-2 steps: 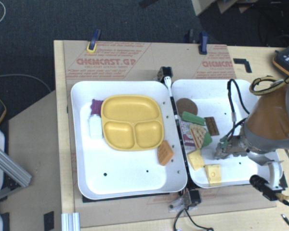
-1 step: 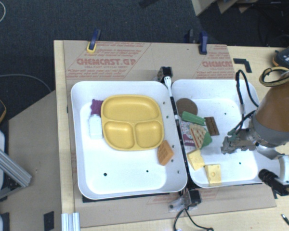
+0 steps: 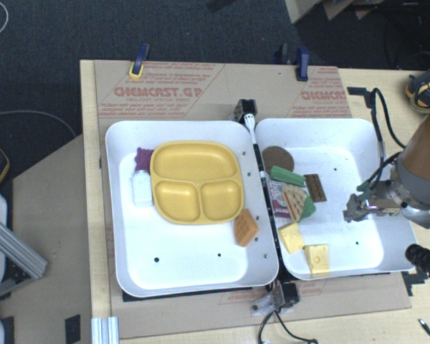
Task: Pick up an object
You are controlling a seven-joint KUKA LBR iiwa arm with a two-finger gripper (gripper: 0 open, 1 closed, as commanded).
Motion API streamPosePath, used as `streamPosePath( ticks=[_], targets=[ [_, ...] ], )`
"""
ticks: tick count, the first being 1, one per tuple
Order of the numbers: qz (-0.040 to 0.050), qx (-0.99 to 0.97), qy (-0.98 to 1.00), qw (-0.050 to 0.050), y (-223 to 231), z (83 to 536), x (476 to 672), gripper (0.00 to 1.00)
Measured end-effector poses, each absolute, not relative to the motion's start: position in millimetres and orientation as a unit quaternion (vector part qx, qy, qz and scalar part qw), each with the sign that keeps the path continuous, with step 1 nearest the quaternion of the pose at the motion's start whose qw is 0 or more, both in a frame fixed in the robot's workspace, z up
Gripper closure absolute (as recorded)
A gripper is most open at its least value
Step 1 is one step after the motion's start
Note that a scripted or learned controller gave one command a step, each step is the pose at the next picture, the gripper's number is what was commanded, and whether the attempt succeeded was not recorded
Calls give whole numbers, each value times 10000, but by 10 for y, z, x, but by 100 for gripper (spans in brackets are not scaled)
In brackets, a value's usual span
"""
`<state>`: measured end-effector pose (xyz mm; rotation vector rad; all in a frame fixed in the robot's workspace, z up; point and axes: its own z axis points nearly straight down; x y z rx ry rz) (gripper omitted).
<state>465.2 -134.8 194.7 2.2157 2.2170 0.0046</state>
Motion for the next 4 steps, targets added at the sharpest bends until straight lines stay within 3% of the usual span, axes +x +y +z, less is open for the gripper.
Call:
streamPosePath(
  ticks=[1,4],
  targets=[
    [13,7068,7074,30,-1350,2268,4665,100],
    [17,7052,7090,15,-216,2230,5492,100]
  ],
)
